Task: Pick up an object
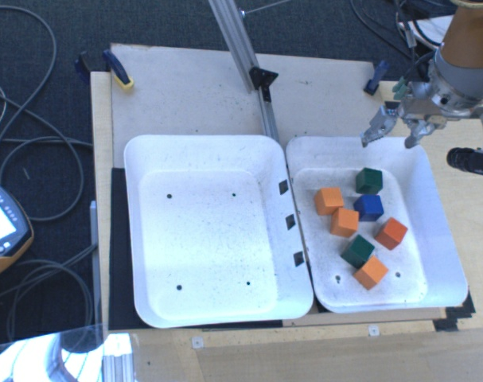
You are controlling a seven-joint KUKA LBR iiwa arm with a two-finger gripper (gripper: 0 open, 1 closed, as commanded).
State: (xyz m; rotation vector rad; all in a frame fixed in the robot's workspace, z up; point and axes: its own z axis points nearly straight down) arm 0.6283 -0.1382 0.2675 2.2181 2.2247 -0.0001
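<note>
Fingers: we see the two fingers (373, 133) of the gripper (394, 136) spread apart, nothing between them, hanging above the far rim of the right bin.
Arm: we see the grey arm (464, 50) with its orange band entering at the upper right.
Desk: we note the desk (185, 90) carrying both bins side by side.
Left bin: we see the left bin (205, 221), white and shallow.
Right bin: we find the right bin (432, 237) holding all seven blocks, near its middle.
Green blocks: we count two, a green block (369, 181) farthest back and a dark green block (357, 251) toward the front.
Blue block: we see the blue block (370, 206) touching the rear green one.
Orange blocks: we count four: an orange block (329, 200) at the left, another orange block (344, 222) just beside the blue one, a redder orange block (392, 233) at the right, and the nearest orange block (371, 272) touching the dark green one.
</note>
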